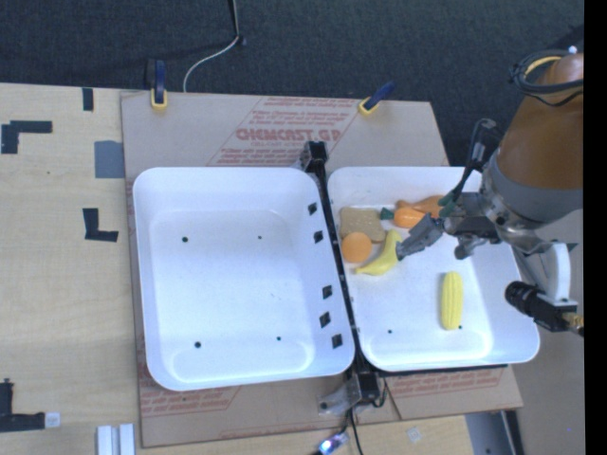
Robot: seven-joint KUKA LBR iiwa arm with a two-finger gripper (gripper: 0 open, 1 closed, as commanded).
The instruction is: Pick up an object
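Note:
The right bin [408,325] holds a yellow banana [380,257], an orange ball [357,246], a tan bread slice [360,221], an orange carrot [415,213] and a yellow corn cob [451,300]. My gripper [413,243] hangs low over the right bin, pointing left and down, with its tip just right of the banana's upper end and below the carrot. Nothing shows in its grasp. The wrist and arm cover the bin's right rim and part of the carrot.
The left bin [152,254] sits beside the right one, a black divider strip [327,254] between them. Both rest on a cardboard sheet [275,131] clamped at the back. The corn lies apart, toward the front right.

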